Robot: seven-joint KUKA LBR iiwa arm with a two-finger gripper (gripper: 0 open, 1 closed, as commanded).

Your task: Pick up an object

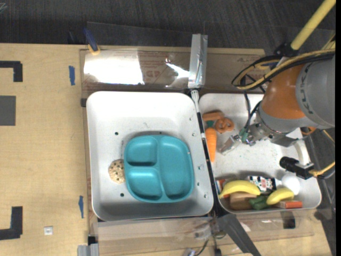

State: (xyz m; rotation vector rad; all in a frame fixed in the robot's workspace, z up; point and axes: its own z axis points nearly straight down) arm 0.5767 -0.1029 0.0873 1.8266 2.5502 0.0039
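A light wooden bench [40,159] fills the left of the frame and carries two white bins: the left bin [101,111] at centre, the right bin [311,199] touching it (lower right). Blue tape strips [71,74] mark the wood.

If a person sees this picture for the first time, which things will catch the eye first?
First the teal divided plate in the left bin, with a small cookie touching its left edge. Then the grey arm with its orange band, reaching into the right bin. Yellow bananas lie along that bin's near edge.
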